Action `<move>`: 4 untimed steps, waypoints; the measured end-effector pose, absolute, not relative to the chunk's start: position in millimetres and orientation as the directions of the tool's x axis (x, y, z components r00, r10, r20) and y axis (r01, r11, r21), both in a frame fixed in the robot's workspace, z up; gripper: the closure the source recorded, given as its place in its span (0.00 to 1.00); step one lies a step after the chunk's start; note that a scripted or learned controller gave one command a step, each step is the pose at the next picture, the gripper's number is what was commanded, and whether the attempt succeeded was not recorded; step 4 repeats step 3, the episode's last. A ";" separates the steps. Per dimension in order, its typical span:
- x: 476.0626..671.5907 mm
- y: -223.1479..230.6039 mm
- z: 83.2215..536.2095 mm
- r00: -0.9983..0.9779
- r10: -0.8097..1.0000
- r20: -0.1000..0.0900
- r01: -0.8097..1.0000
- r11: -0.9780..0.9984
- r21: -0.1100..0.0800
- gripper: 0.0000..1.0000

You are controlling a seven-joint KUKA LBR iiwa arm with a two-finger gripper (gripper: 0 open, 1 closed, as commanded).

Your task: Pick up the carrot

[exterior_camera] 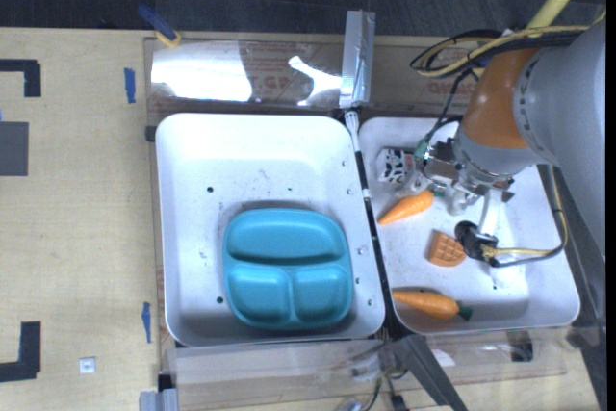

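1. Two shallow white bins sit side by side on a wooden bench; the left bin (192, 168) holds a blue divided tray (287, 267) near its front.
2. The grey arm (558, 82) with an orange band reaches into the right bin (539, 298) from the right.
3. Its gripper (445, 190) hangs low over the bin's middle; I cannot tell how it is set.
4. One carrot (407, 206) lies tilted just left of the gripper, touching or nearly touching it.
5. A second carrot (427, 304) with a green end lies along the front wall.
6. An orange waffle-textured piece (446, 249) lies between them, and a small black-and-white object (392, 166) sits behind the first carrot.
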State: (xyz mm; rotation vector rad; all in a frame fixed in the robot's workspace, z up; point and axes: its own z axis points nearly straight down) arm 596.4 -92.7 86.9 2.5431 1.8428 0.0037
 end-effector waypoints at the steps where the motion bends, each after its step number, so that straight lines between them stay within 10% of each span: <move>1: 597.6 -93.2 98.6 0.312 0.950 0.001 0.950 -0.312 0.006 1.00; 2: 590.0 -27.7 210.2 0.431 0.902 0.003 0.902 -0.431 0.003 1.00; 3: 645.0 5.7 203.3 0.110 0.994 -0.001 0.994 -0.110 0.001 1.00; 4: 645.0 5.7 203.3 0.110 0.994 -0.001 0.994 -0.110 0.001 1.00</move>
